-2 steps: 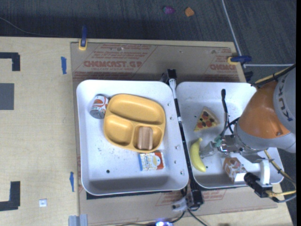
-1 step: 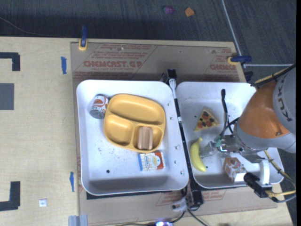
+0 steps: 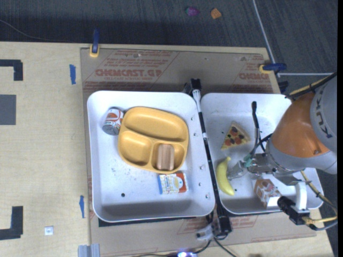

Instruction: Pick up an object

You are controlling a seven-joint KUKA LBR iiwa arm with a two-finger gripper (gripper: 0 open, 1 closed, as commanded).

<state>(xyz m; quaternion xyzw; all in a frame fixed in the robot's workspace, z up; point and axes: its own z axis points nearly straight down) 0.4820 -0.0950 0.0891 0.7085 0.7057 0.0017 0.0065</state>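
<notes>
My gripper (image 3: 238,169) hangs low in the right bin (image 3: 214,116), right beside a yellow banana (image 3: 223,178) that lies along the bin's left wall. The metal fingers point left toward the banana's upper half, and nothing shows between them. A toy pizza slice (image 3: 236,136) lies above the gripper in the same bin. A small brown and white packet (image 3: 265,191) sits under the wrist at the bin's lower right. The grey arm with its orange band (image 3: 300,133) covers the bin's right side.
The left bin (image 3: 102,197) holds a yellow divided plate (image 3: 140,123) with a brown block (image 3: 164,157) in one compartment, a small can (image 3: 112,121) at its upper left, and a little carton (image 3: 172,183) below it. A black cable (image 3: 254,116) crosses the right bin.
</notes>
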